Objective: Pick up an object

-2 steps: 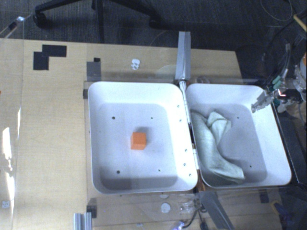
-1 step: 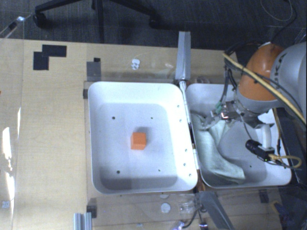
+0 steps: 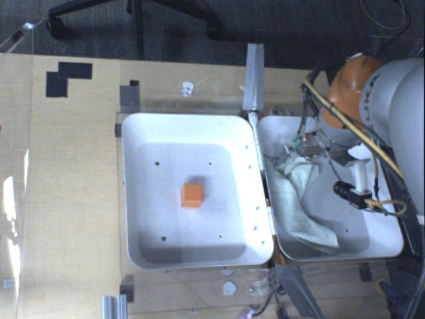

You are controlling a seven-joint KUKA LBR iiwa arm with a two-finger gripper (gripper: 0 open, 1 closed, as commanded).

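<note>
Hand [image 3: 297,153] at crumpled pale cloth [image 3: 299,201] — small orange cube [image 3: 192,195] apart.

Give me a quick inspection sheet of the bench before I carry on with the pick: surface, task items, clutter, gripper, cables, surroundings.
Surface: light wooden bench bearing two white bins, left bin and right bin, side by side.
Job's things: orange cube near the middle of the left bin; pale cloth crumpled along the right bin's left side.
Clutter: black tape patches on the bench, far left.
Gripper: gripper low over the right bin, at the cloth's upper end; finger state unclear.
Cables: yellow and black cables draped along the arm.
Surroundings: chair base on dark floor beyond the bench.
</note>
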